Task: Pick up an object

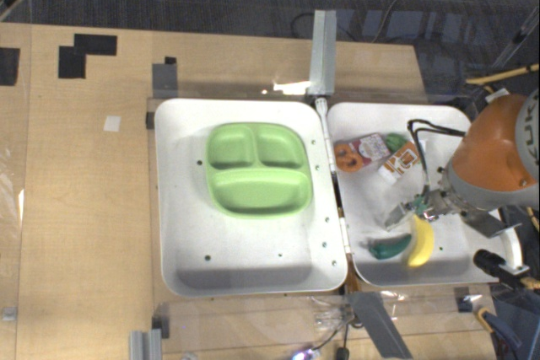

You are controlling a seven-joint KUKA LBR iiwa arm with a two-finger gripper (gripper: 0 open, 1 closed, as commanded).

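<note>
In the right bin point(371, 118) a yellow banana point(422, 243) lies near the front wall, and a dark green vegetable-shaped toy point(389, 248) rests just left of it. Two small snack packets lie at the back: an orange one point(348, 154) and one with a white and orange label point(400, 158). My gripper point(412, 211) hangs low inside this bin, right over the banana's upper end and a little above the green toy. The orange band of the arm point(498, 154) covers the bin's right side. Nothing can be seen held in the gripper.
The left bin point(181, 257) holds a light green divided plate point(256, 168) in its middle. A metal divider post point(323, 55) stands at the back between the bins. A black cable point(430, 129) loops over the right bin's back corner.
</note>
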